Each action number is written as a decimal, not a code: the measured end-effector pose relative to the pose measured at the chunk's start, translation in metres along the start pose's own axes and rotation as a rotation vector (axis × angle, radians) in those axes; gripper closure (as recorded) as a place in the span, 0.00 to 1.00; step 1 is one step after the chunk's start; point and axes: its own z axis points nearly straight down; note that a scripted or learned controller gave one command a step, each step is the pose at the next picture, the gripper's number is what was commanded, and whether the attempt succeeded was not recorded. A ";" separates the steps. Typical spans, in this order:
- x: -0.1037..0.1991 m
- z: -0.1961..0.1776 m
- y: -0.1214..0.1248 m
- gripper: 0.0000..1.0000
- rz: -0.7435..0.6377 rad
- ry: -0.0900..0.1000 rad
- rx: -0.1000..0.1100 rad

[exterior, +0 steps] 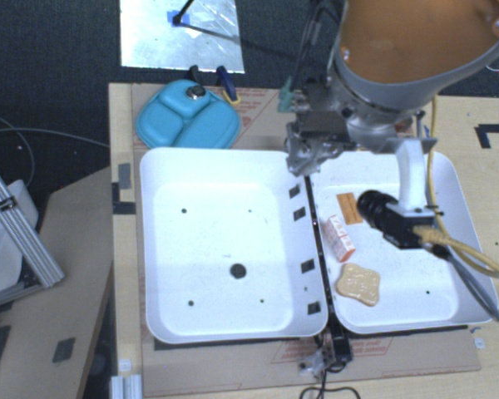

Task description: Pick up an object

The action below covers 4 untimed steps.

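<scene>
Here the carton (339, 238) lies apart from the fingers (304, 161), their opening unclear.

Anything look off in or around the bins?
Nothing spilled or broken. Only oddity: a blue container sits outside the bins, behind the left bin. The box and tan piece lie in the right bin.

Bright, even overhead light nearly washes out the white bins (218, 248); the silvery sheet (162, 32) glares; the close arm (416, 32) is blurred.

Small red-white box (340, 238) beside tan biscuit (358, 284), flat in right bin (416, 293)
</scene>
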 end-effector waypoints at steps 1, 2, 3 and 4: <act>-0.003 -0.011 0.001 1.00 0.000 0.000 -0.003; -0.003 -0.022 0.002 1.00 -0.004 0.001 -0.006; -0.002 -0.033 0.002 1.00 -0.009 0.003 -0.009; -0.048 -0.058 0.000 1.00 0.011 -0.002 -0.001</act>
